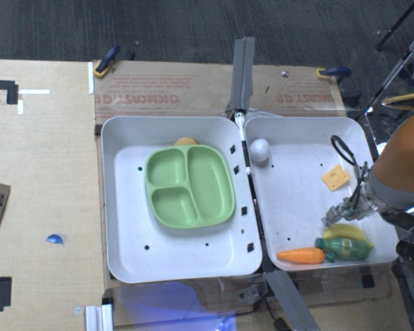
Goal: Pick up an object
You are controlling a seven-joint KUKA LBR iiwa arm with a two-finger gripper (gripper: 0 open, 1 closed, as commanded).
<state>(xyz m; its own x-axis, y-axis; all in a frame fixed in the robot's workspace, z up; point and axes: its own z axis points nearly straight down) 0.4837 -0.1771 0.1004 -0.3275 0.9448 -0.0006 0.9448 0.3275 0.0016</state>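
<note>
My gripper (pixel 333 216) hangs low over the right bin (pixel 297 205), near its right side. It sits just above a yellow banana (pixel 348 233). In front of the banana lies a green bottle (pixel 345 249), and an orange carrot (pixel 300 256) rests to the bottle's left by the bin's front wall. A yellow cheese wedge (pixel 335 178) lies a little behind the gripper. A white egg (pixel 259 150) sits in the bin's back left corner. Nothing shows between the gripper and the bin floor.
The left bin (pixel 124 219) holds a green divided plate (pixel 190 185) with a small yellow thing (pixel 185 142) peeking out behind it. A black cable loop (pixel 343 149) lies near the right bin's back right. The orange-banded arm (pixel 403 164) covers the bin's right edge.
</note>
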